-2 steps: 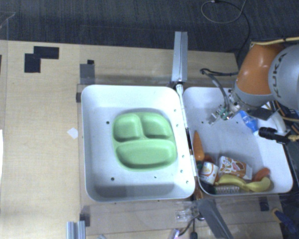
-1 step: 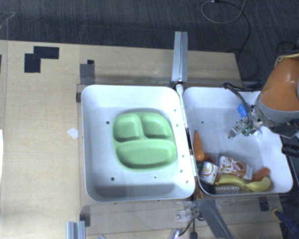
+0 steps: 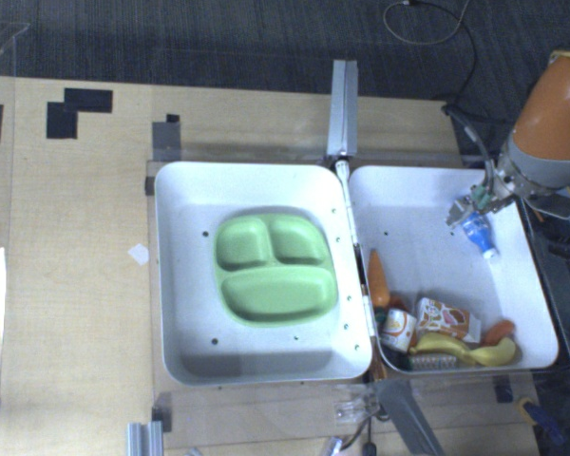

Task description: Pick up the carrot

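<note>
- Overhead, two shallow white bins sit side by side on a pale wooden bench, the left bin and the right bin parted by a metal rail that runs up from their shared edge
- A green sectioned plate lies upside down at the centre of the left bin, its three compartments bulging upward
- The carrot lies lengthwise against the right bin's left wall, narrow end toward the far edge, thick end toward the near edge, where it meets a small round can
- Along the right bin's near edge, a printed carton rests just beside the can, a yellow banana lies in front of the carton, and an orange-red item too small to identify sits at the banana's right end, toward the near right corner
- The grey arm with its orange band enters over the right bin's far right corner; the gripper hangs near the right wall, well apart from the carrot
- A small blue-and-white object shows just below the gripper; whether it is held or simply lies on the bin floor cannot be told, nor can the spread of the jaws
- Black marks dot the bench's far left corner, and a cable loops on the dark floor beyond the bench's far edge
</note>
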Robot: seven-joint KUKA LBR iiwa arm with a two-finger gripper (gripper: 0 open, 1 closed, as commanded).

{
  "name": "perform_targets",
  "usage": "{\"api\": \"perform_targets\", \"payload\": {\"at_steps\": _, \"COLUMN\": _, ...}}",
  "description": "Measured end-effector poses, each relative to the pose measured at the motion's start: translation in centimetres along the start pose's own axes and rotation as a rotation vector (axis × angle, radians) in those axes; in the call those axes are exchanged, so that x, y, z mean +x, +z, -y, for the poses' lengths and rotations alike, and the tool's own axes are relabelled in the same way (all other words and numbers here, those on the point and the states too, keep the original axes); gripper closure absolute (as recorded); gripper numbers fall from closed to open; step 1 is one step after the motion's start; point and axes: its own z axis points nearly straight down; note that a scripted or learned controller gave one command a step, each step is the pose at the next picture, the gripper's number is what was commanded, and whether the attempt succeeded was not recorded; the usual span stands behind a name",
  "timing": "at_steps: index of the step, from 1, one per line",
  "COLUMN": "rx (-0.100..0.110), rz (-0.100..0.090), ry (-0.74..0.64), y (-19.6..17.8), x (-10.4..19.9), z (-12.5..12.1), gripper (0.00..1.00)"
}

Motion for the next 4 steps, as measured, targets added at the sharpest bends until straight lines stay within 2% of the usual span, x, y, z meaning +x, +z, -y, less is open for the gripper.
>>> {"api": "perform_targets", "payload": {"at_steps": 1, "rx": -0.002, "rz": 0.002, "ry": -0.051, "y": -26.4, "x": 0.4, "z": 3.4, "gripper": 1.0}}
{"api": "perform_targets", "payload": {"at_steps": 2, "rx": -0.008, "rz": 0.009, "ry": -0.057, "y": -27.7, "x": 0.4, "z": 3.2, "gripper": 1.0}}
{"api": "perform_targets", "payload": {"at_steps": 3, "rx": -0.001, "rz": 0.001, "ry": -0.254, "y": -26.4, "x": 6.8, "z": 3.6, "gripper": 1.0}}
{"api": "perform_targets", "payload": {"at_steps": 4, "rx": -0.002, "rz": 0.0, "ry": -0.675, "y": -17.8, "x": 9.1, "z": -1.7, "gripper": 1.0}}
